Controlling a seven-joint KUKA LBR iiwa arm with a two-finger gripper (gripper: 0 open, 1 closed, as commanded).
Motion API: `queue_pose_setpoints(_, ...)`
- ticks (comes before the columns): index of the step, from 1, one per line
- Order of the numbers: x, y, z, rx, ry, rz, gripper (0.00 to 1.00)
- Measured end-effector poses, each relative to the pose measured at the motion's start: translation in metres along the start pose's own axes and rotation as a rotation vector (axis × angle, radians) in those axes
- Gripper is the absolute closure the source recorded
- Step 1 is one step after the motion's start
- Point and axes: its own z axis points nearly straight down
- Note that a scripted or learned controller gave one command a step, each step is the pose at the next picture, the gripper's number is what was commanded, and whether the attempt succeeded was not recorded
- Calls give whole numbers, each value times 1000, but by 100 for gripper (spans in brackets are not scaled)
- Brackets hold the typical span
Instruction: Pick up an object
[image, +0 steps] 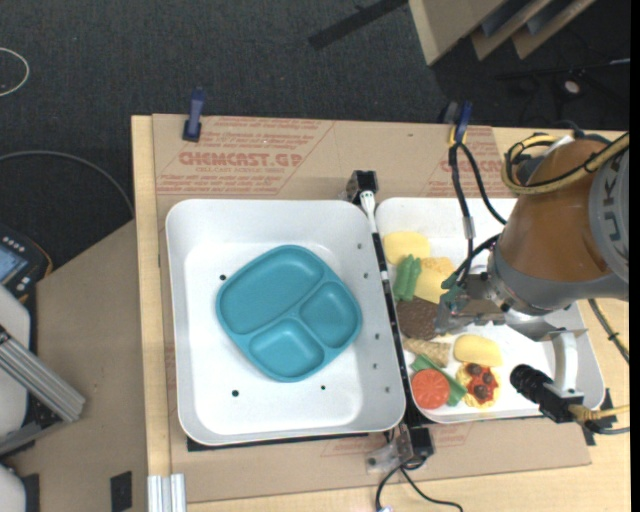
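Several toy foods lie in the right bin (590, 385): a yellow piece (405, 245), a green piece (407, 277), a brown piece (418, 318), a beige piece (430, 351), a yellow lump (478, 348), a red round (431, 387) and a yellow slice with red dots (481, 383). My gripper (453, 303) reaches down into this bin from the right. It hangs just right of the brown piece and above the yellow lump. The arm's orange band (550, 225) and grey wrist hide the middle of the bin.
The left bin (190, 330) holds a blue divided plate (289, 311). A black rail (378, 262) runs between the two bins. Cables (462, 180) drape over the right bin's far edge. A black fitting (540, 390) juts from the arm near the bin's front right corner.
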Motion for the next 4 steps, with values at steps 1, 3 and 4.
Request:
queue_pose_setpoints(1,-25,1,-54,-6,-2,2,100)
queue_pose_setpoints(3,138,-2,-78,8,2,-9,100)
queue_pose_setpoints(4,192,0,-132,-5,3,-7,100)
